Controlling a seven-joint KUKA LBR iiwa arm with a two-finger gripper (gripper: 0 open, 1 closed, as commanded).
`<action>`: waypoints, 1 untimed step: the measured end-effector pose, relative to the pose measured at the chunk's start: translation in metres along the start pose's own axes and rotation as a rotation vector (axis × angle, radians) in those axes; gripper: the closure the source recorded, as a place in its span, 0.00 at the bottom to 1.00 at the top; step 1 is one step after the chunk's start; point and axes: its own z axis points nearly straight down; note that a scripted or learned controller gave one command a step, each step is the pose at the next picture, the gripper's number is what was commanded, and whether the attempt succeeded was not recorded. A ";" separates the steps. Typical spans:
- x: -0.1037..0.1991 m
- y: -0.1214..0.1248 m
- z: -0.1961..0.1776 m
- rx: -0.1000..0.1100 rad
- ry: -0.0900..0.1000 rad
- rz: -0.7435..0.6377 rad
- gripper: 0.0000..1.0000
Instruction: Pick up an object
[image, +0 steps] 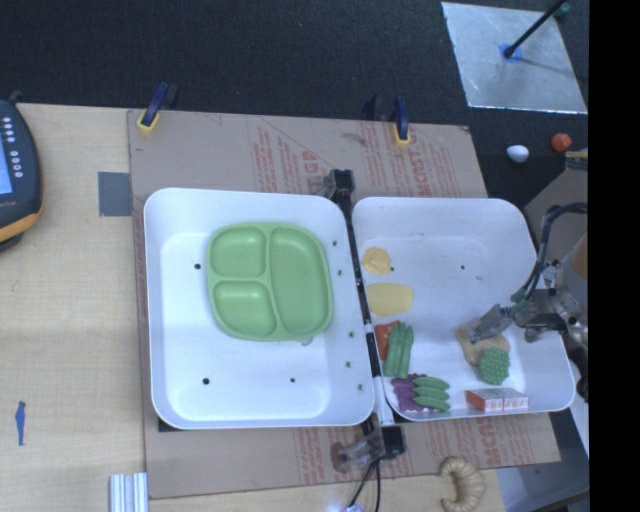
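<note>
- The claw sits low in the right bin, near its right wall, reaching in from the right; whether it is released or clenched I cannot tell, since the tips blur into the objects under them.
- Just below the claw lie a tan lump and a green broccoli piece, touching each other; either is the likeliest target, though nothing shows between the tips, so nothing counts as held.
- Judged by look, these are toy foods: light, stiff, smooth-skinned and a bit slippery, unlikely to break. The broccoli's knobbly crown should give better purchase than the rounded tan lump, which could squirt sideways.
- A grip across the broccoli's narrow waist, from above, seems the safest hold; its neighbour touching it leaves little room on that side.
- Elsewhere in that bin: 2 yellow pieces near the left wall, a green pod beside a red strip, a purple-and-green bunch, and a red-and-white block by the front rim.
- The left bin holds a green divided plate with 3 compartments, well apart from the claw.
</note>
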 end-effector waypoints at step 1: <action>0.012 0.001 0.078 -0.003 -0.003 -0.002 0.00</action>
